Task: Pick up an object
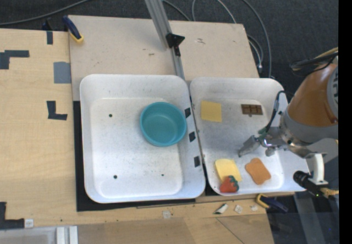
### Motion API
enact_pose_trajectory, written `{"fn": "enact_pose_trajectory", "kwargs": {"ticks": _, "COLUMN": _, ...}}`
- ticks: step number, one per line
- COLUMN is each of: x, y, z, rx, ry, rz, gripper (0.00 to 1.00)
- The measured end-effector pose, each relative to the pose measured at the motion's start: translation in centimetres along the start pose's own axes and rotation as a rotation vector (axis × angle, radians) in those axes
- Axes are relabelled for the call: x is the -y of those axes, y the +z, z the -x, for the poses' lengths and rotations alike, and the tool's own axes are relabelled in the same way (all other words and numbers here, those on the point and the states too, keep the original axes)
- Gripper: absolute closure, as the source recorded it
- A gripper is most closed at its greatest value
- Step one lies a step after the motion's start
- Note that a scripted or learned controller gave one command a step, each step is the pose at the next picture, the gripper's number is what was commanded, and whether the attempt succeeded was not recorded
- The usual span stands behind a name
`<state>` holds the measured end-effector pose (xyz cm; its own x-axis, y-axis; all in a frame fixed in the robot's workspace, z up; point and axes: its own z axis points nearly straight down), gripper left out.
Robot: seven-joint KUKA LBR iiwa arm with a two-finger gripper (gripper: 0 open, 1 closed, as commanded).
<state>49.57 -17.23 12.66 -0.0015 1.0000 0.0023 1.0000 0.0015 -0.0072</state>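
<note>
Gripper [248, 145] fingers apart, empty, low in right bin [275, 86], lower right of frame; just above orange food piece [257, 171]; yellow piece [226, 168] and strawberry [229, 184] nearby.

Bare floor in right bin [275, 86] between brown block [252, 109] and orange piece [257, 171].

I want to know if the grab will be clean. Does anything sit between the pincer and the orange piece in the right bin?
Nothing visible does. The pincer is just above and left of the orange piece, with bare bin floor between them. The yellow block and the red strawberry lie off to the left.
</note>
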Motion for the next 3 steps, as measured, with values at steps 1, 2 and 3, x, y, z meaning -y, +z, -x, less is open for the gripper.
{"fn": "enact_pose_trajectory", "kwargs": {"ticks": 1, "x": -0.1, "y": -1.3, "z": 0.0, "rx": 0.001, "ry": 0.0, "rz": 0.003, "gripper": 1.0}}
{"fn": "enact_pose_trajectory", "kwargs": {"ticks": 2, "x": -0.1, "y": -6.8, "z": 1.0, "rx": 0.004, "ry": 0.001, "rz": 0.011, "gripper": 1.0}}
{"fn": "enact_pose_trajectory", "kwargs": {"ticks": 3, "x": -0.1, "y": -12.1, "z": 1.0, "rx": 0.004, "ry": 0.0, "rz": 0.012, "gripper": 1.0}}
